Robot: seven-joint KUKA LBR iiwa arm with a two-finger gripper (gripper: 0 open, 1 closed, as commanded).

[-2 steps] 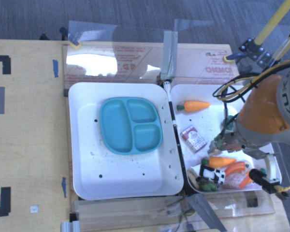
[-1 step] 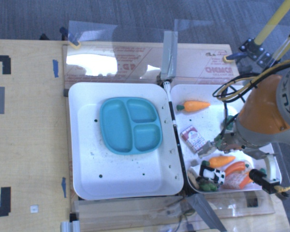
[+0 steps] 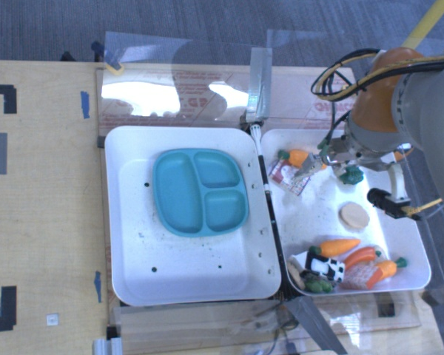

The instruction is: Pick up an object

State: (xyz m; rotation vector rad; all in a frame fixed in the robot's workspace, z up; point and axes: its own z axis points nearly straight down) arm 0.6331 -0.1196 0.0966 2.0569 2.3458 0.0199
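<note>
The right bin (image 3: 407, 235) holds the loose objects. My gripper (image 3: 316, 163) hangs low over its far left part, beside a small orange carrot toy (image 3: 297, 156) and just right of a crumpled red-and-white wrapper (image 3: 288, 176). A teal-green toy (image 3: 350, 174) lies just right of the gripper. A tan round disc (image 3: 354, 215) rests mid-bin. At the near edge lie a long orange carrot (image 3: 340, 247), a black-and-white cow toy (image 3: 326, 267) and a pink-and-orange piece (image 3: 370, 271).
The left bin (image 3: 126, 220) carries a blue divided plate (image 3: 200, 191). A metal divider (image 3: 260, 87) stands behind the seam between the bins. The arm's orange band (image 3: 377, 91) and its cables (image 3: 333, 80) overhang the right bin's far corner.
</note>
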